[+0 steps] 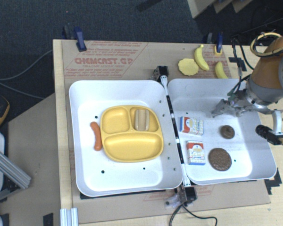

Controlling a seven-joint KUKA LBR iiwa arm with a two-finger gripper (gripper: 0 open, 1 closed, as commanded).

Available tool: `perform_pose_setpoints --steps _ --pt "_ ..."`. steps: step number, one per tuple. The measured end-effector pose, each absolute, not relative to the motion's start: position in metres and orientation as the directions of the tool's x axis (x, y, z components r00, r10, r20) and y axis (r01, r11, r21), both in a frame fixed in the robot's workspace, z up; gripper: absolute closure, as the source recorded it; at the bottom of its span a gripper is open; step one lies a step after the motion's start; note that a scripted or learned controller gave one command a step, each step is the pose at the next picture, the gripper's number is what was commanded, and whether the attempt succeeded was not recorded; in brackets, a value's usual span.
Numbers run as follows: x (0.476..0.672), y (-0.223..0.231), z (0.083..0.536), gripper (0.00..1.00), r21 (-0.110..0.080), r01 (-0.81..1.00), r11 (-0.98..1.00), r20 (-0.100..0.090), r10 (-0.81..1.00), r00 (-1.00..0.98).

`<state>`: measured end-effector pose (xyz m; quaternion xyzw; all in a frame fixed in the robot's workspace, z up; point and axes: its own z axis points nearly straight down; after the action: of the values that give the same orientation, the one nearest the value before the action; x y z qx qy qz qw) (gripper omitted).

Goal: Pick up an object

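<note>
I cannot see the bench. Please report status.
Claw low in right bin, holding nothing. Small cookie nearest, untouched. Two cartons alongside, not blocking.

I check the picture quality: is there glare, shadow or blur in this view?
Camera view: even light, mild glare on the white bins; soft shadow beside the yellow tray; the gripper looks blurred, while the two small boxes stay fairly sharp.

The arm (269,76) reaches in from the right, hand (225,108) held low.
</note>
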<state>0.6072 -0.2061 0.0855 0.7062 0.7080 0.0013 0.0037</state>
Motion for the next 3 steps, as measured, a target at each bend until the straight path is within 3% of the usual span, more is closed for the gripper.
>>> perform_pose_setpoints --steps 1,2,3 --pt "0.547 -0.191 0.084 0.00 -0.006 1.000 -0.002 0.003 1.000 0.002" --pt "0.550 -0.192 0.095 1.00 0.001 1.000 -0.001 0.000 1.000 0.001" --pt "0.596 -0.137 0.103 1.00 0.005 1.000 0.006 -0.001 1.000 -0.006"
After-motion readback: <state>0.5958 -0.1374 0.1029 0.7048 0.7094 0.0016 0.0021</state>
